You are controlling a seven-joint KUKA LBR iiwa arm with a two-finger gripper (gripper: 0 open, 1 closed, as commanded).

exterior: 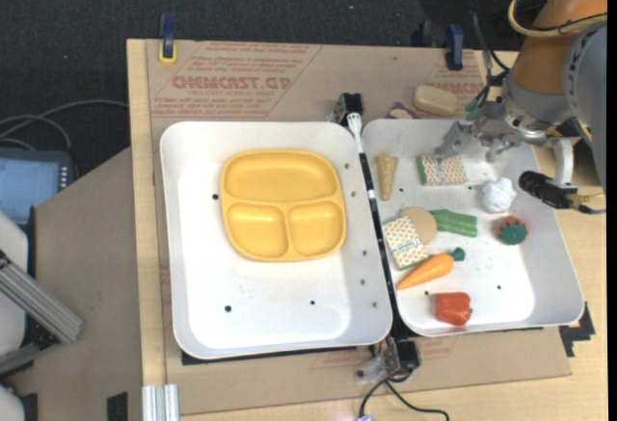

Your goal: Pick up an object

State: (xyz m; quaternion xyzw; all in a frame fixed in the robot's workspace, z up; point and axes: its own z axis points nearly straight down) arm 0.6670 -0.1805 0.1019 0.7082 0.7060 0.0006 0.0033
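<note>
2 white bins: left bin (193,246), right bin (549,284). 1 yellow divided plate (283,203) with 3 compartments. 1 carrot (425,270). 1 red pepper (452,307). 1 green stick (453,222). 1 cone (386,174). 2 patterned packets (443,169) (402,240). 1 white ball (497,195). 1 red-and-green round toy (511,230).

Arm (569,53): cut off at right edge | gripper (463,142): finger state indistinct | blue device (29,183): cropped at left edge

Glossy yellow plastic tray (283,204), smooth white plastic bins (193,246).
</note>
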